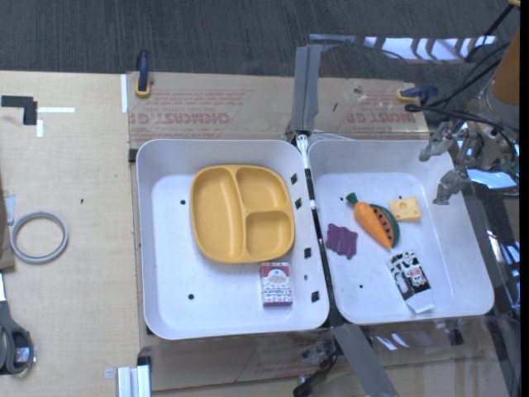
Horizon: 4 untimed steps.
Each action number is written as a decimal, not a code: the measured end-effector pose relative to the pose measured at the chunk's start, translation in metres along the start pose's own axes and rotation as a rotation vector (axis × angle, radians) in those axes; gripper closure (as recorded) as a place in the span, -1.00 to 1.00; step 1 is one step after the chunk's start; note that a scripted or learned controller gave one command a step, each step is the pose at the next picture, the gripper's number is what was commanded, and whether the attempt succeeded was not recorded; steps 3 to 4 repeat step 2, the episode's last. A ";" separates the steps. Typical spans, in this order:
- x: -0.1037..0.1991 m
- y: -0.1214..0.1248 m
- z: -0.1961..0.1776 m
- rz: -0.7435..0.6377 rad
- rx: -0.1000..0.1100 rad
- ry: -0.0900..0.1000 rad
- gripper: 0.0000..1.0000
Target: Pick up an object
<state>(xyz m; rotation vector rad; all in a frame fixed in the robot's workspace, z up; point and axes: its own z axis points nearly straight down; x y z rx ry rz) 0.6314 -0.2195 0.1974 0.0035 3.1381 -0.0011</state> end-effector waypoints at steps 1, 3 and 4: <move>0.014 0.049 0.044 0.239 0.000 0.001 -1.00; 0.008 0.060 0.105 0.594 0.001 0.002 -1.00; 0.008 0.060 0.105 0.594 0.001 0.002 -1.00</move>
